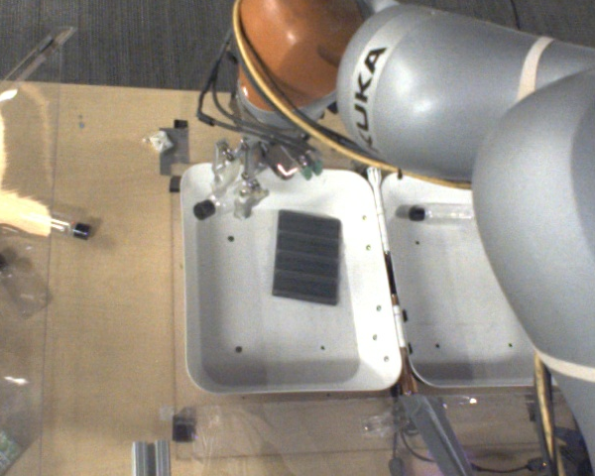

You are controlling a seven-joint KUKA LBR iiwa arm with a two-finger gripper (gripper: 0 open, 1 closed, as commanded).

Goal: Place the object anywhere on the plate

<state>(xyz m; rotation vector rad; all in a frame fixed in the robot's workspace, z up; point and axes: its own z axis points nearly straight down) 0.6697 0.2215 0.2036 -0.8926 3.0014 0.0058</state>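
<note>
The end effector (240,181) hangs over the far left corner of the left-hand bin (228,315); whether it is apart or together cannot be told. A dark ribbed block (307,256) lies flat mid-bin, near it but apart. The right-hand bin (456,315) adjoins on the worktop (99,345).

Dark grey ribbed rectangular block (306,257), lying flat, mid-floor of the left bin (228,340)
</note>
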